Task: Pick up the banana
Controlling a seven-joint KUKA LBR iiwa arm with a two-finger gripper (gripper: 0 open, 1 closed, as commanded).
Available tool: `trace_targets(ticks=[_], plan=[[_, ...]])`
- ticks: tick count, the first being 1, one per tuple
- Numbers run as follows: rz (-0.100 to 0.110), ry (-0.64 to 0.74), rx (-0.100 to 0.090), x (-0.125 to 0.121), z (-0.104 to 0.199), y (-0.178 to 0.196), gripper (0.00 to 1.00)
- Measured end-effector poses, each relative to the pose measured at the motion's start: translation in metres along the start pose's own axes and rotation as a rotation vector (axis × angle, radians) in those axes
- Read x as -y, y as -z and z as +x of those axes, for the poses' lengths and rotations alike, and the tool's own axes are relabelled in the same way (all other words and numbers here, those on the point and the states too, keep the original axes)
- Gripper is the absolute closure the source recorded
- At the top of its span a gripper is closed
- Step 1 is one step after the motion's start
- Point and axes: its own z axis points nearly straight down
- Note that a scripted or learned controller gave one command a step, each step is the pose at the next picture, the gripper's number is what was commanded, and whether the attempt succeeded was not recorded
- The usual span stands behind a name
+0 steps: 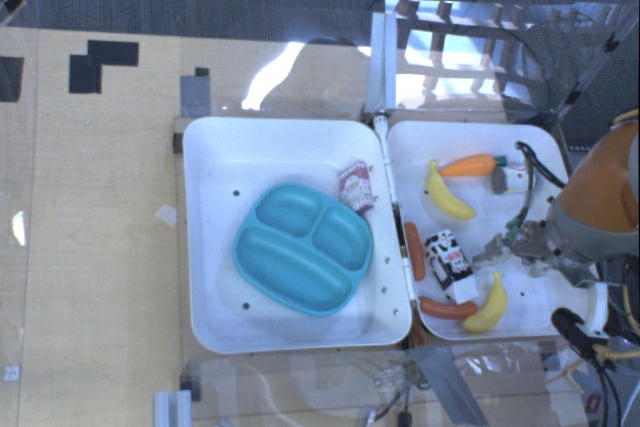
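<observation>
- Two shallow white bins with rounded corners sit side by side on a pale wood-grain bench (90,235); their smooth plastic catches soft glare.
- The left bin (215,175) holds a glossy teal divided plate (303,247), rounded and split into three compartments, and a small crinkled red-and-white packet (356,187) leaning against the right wall.
- The right bin (410,155) holds two bananas, both smooth, curved and yellow. One banana (446,194) lies in the upper middle, just below an orange carrot (467,166) with a green-and-white end piece.
- The second banana (487,304) lies near the front edge, touching the end of a reddish sausage (447,308).
- Another sausage (415,250) lies lengthwise along the left wall, and a black-and-white patterned carton (451,265) sits tilted between it and the lower banana.
- The arm's wrist (600,205), grey with an orange band, enters from the right and is cut off by the frame edge; black cables loop around it.
- The gripper (510,245) hangs above the right bin's middle, near the carton and above the lower banana. Its metal parts are small and blurred, so its state cannot be judged, and nothing is seen in its grasp.
- A clear acrylic structure (480,55) behind the right bin throws bright reflections.
</observation>
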Motion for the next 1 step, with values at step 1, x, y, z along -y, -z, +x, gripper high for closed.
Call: trace_targets(ticks=[1], plan=[[-0.003,0.026,0.005,0.0004,0.0020,0.0000,0.00]])
